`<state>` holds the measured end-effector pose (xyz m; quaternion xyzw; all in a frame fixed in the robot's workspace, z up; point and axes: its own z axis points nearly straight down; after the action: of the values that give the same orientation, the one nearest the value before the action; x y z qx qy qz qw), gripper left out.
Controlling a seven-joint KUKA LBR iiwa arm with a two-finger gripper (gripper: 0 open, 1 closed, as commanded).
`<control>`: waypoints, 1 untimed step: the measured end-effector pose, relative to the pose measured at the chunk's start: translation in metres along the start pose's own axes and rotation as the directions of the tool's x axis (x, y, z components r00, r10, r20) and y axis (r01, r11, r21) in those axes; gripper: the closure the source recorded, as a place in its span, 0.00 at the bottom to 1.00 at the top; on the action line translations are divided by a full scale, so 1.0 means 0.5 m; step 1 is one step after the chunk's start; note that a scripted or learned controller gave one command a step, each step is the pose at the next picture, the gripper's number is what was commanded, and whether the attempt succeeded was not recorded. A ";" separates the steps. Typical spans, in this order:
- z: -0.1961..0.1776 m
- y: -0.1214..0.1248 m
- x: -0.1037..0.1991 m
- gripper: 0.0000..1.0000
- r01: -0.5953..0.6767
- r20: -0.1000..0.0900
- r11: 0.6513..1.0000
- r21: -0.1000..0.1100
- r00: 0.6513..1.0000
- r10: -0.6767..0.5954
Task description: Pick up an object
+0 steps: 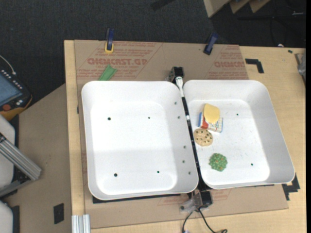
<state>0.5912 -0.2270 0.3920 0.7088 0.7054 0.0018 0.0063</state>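
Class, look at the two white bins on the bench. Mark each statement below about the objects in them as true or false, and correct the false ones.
1. The cookie lies in the right bin. True.
2. The green object lies in the left bin. False: it lies in the right bin, below the cookie.
3. The yellow object rests partly on a small box. True.
4. The objects sit along the right bin's far right wall. False: they are near its left side.
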 end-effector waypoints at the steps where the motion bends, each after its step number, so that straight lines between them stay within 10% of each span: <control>1: 0.130 0.038 0.123 1.00 0.010 -0.009 1.000 0.016 1.000 -0.010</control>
<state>0.6112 -0.1659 0.3267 0.7051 0.7091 -0.0006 -0.0027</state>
